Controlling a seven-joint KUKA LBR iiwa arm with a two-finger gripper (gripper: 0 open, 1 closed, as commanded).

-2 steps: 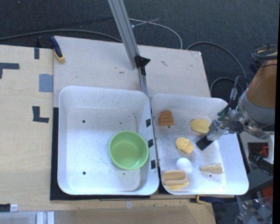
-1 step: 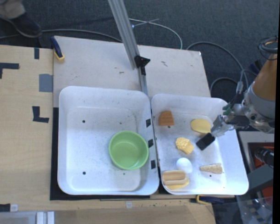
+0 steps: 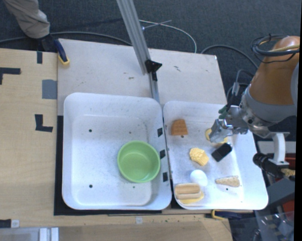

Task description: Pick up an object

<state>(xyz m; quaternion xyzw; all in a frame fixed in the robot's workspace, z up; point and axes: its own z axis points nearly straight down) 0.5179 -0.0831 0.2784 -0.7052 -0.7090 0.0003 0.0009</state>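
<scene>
Gripper (image 3: 221, 134) hangs low at the right bin's (image 3: 252, 195) upper right, over a partly hidden yellow object (image 3: 209, 134), beside a black block (image 3: 221, 152).

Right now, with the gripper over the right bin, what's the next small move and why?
Probably a short descent straight down. The gripper sits over the right bin's far-right area, right at a small yellow piece by its tip, with a black block just in front. Whether anything is between the fingers can't be judged, so lowering onto the yellow piece seems the safest bet.
</scene>
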